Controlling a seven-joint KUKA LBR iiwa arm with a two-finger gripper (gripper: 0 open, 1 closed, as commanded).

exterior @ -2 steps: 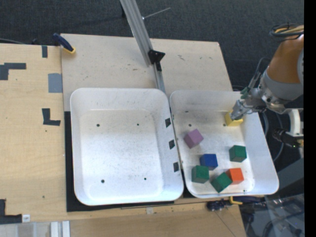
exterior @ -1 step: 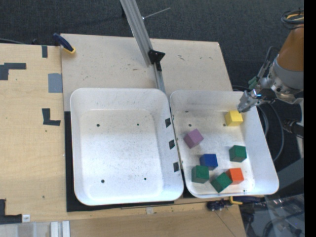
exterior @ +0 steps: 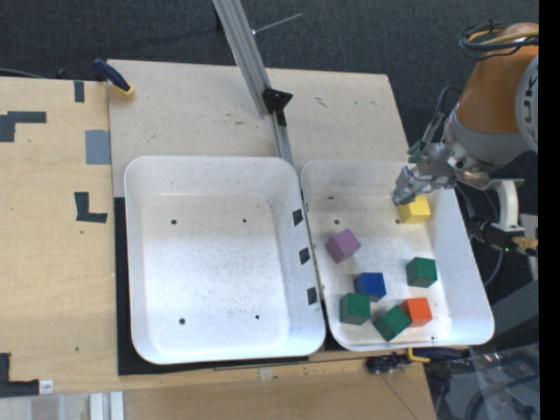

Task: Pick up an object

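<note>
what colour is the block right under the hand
Yellow. The block sits just below the hand in the camera view.

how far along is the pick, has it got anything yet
Done: the arm has reached into the right bin, and its gripper sits right over the yellow block. In hand: nothing I can confirm; the block looks to be on the bin floor. Left: grip and lift. The purple block, blue block and orange block lie untouched.
</note>
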